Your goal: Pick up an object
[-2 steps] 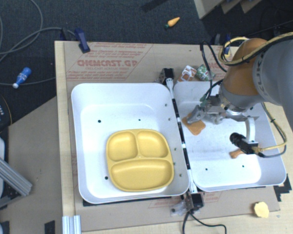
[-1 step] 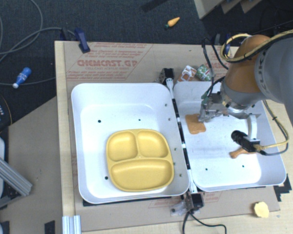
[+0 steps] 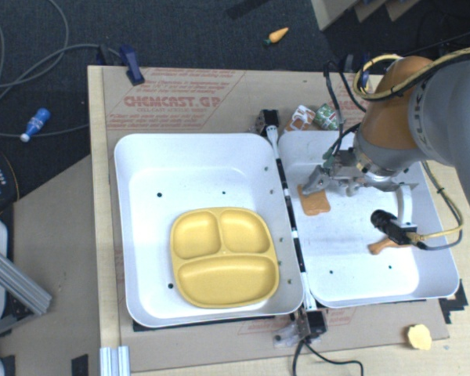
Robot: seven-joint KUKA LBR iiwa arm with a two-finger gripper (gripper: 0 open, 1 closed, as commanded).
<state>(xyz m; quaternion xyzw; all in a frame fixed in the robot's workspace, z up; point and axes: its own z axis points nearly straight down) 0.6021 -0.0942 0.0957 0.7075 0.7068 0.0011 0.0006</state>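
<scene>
Bearing both bins, the brown bench board (image 3: 180, 100) spreads out under the gripper (image 3: 318, 182) on every side. Next in size, the left white bin (image 3: 141, 178) lies to the view's left of the gripper, across the seam where the two bins meet, and the right white bin (image 3: 352, 280) sits directly beneath it. The grey arm (image 3: 446, 108), with its orange band (image 3: 392, 108), comes in from the view's right and ends at the gripper over the far left part of the right bin. How wide the gripper stands cannot be told from this angle, and nothing can be seen held in it. A yellow divided plate (image 3: 223, 257) rests flat in the left bin, well to the gripper's left and nearer the camera. A flat orange-brown piece (image 3: 316, 203) lies on the right bin's floor just below the gripper's tip; whether they touch cannot be told. A small orange piece (image 3: 378, 247) lies in the same bin, to the gripper's right and nearer the camera. Two small packets (image 3: 313, 117) sit near the bin's far rim, beyond the gripper.
</scene>
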